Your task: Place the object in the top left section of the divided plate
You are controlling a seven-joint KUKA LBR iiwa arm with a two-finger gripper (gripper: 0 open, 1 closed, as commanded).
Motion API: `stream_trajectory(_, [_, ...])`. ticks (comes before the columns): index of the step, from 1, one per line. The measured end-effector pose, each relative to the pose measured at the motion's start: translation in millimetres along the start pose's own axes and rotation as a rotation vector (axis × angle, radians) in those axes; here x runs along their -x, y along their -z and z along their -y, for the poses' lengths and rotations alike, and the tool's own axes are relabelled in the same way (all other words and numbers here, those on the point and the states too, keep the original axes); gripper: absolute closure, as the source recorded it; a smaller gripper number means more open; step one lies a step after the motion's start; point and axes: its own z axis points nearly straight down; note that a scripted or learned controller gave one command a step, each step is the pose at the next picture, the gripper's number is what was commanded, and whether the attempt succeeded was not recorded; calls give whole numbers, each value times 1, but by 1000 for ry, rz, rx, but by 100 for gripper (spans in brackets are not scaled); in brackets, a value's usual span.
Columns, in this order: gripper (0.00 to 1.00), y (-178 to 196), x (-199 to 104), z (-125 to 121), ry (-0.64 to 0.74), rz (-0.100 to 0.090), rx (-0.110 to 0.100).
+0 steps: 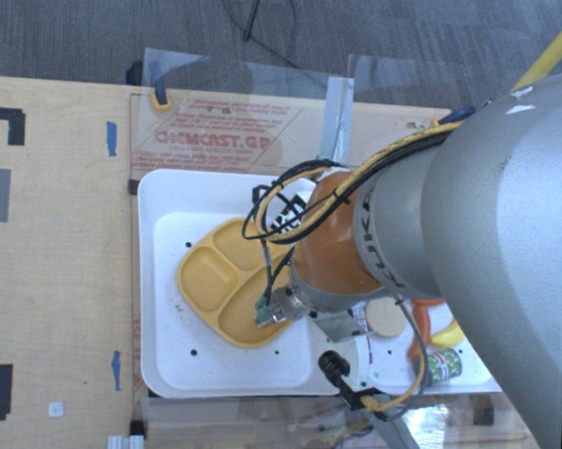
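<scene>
Pale wooden surface [52, 282] carries two shallow white bins side by side.

Nearest the camera, the big grey arm [488, 211] swings in from the right, orange band [332, 245] above the wrist, black and yellow cables looped around it. Arm hangs over the join between the bins.

Below it, right bin [391, 370]: a tan round thing [385, 317], something orange [426, 320], a green-labelled can [443, 362]. Which one is the object to move, cannot tell.

Left bin [161, 353]: yellow divided plate [217, 286], sections look bare.

Gripper sits under the wrist, over the plate's right edge; cannot tell its state, nor whether it carries anything.

Judgement: either mid-carry or about to pick. Next move calls for lining up over the plate's top left section.
</scene>
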Motion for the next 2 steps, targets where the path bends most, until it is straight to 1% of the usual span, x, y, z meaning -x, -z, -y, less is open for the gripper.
stream_trajectory(1, [100, 5, -41, -12, -61, -1, -19])
stream_trajectory(2, [100, -1, 43, -63, -234, 1, -8])
